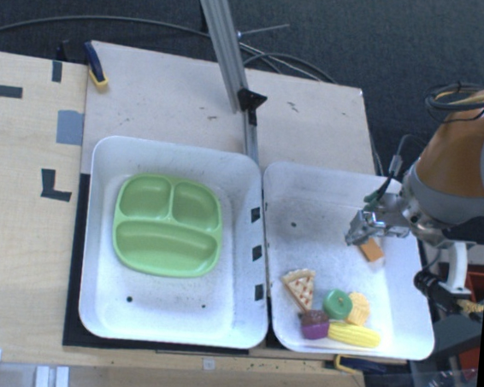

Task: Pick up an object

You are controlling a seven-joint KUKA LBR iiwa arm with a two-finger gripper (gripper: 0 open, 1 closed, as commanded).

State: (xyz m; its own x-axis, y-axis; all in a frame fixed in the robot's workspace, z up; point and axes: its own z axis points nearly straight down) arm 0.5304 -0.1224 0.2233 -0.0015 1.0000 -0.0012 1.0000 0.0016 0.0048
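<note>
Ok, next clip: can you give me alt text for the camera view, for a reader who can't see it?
The gripper hangs low over the right bin, right beside a small orange block. Toy food sits near that bin's front edge: a pizza slice, a green ring, a purple piece and yellow corn. The left bin holds a green divided plate.

Single fixed camera mounted above the bench (227, 92), looking down at a slant, far enough back to take in both white bins side by side: left bin (100, 234) near frame centre-left, right bin (311, 187) toward the right. The arm (456, 159) enters from the frame's right side, partly cropped, and the dark floor with cables (88, 22) runs along the top. A slanted metal pole (227, 36) rises toward the lens at top centre.
</note>
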